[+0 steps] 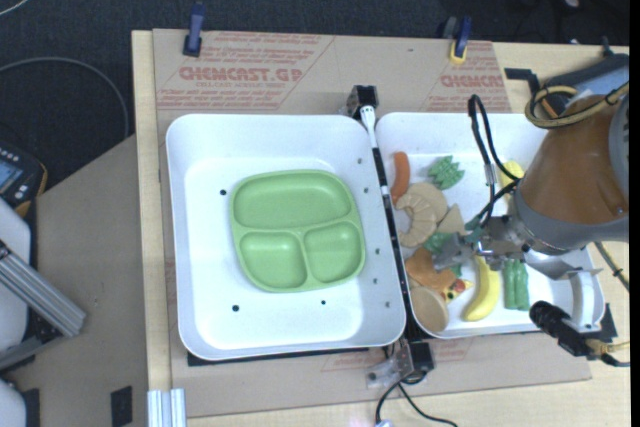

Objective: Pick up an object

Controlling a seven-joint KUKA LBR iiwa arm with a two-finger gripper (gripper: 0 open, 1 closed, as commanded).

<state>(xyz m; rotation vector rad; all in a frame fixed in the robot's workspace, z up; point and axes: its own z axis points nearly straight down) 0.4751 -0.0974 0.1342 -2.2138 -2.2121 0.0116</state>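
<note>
Camera view: the tool [462,250] was seen lowered into the right bin [400,130], among a heap of toy food. Whether it was apart or together could not be told. A banana [483,295] lay just beside it, toward the near rim, with a green piece [515,283] next to that. An orange carrot [401,171] lay beyond it. Well apart, in the left bin [190,215], a green divided plate [297,228] was resting

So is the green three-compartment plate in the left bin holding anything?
Empty: the green three-compartment plate shows bare green in all three compartments.
</note>
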